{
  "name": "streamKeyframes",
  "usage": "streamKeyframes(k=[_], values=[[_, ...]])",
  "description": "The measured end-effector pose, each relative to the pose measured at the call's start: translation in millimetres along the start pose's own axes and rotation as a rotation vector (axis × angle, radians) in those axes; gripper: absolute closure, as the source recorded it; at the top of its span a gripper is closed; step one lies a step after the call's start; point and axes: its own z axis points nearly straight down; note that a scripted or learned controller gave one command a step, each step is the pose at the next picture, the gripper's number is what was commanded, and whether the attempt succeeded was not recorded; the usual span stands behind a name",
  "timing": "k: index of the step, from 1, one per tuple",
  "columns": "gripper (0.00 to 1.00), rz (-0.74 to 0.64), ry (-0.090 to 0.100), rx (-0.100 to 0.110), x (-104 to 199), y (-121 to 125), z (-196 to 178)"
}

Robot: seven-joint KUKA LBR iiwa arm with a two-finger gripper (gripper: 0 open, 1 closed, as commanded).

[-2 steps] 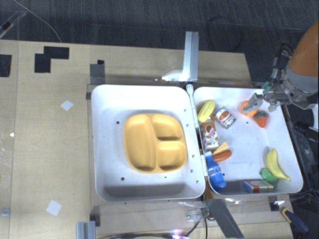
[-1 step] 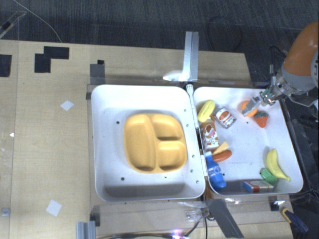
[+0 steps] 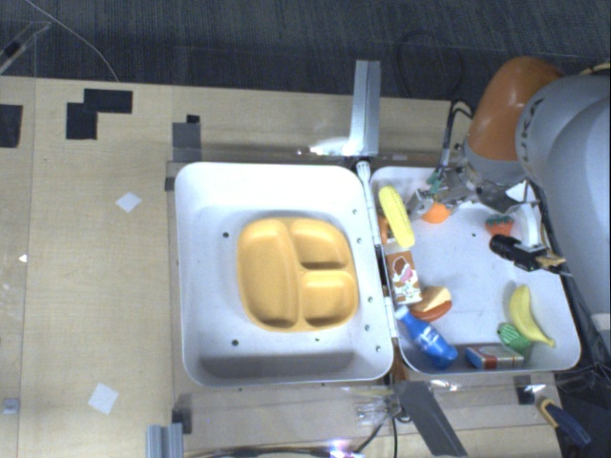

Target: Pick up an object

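Two bins: my gripper (image 3: pixel 441 187) hangs at the right bin's (image 3: pixel 477 284) far edge over a small orange piece (image 3: pixel 435 213), presumably to pick it; grip state I cannot tell, and the yellow tray (image 3: pixel 296 273) lies in the left bin (image 3: pixel 205 256).

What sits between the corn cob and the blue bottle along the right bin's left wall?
In the camera view, between the corn cob and the blue bottle lie a small printed carton and a bun-like toy beside it.
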Motion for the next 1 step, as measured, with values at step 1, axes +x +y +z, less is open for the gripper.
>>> streamKeyframes(k=[1], values=[[1.0,-0.008,-0.003,-0.009,0.5,3.8,-14.9]])
